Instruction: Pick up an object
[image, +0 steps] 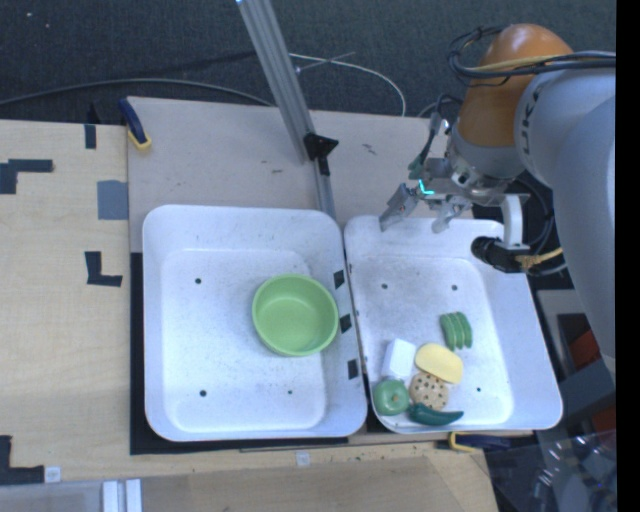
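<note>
Approach step judged in hand: gripper over far edge of right bin, fingers spread and empty; next, descend toward toys clustered in near part, then close on one.

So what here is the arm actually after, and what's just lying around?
Likely targets, all in the right bin:
green ridged piece, yellow piece, white block, green apple, dark green pepper; the gripper hangs over that bin's far edge.

Just lying about:
green bowl in the left bin, blue-and-yellow clamp.
</note>
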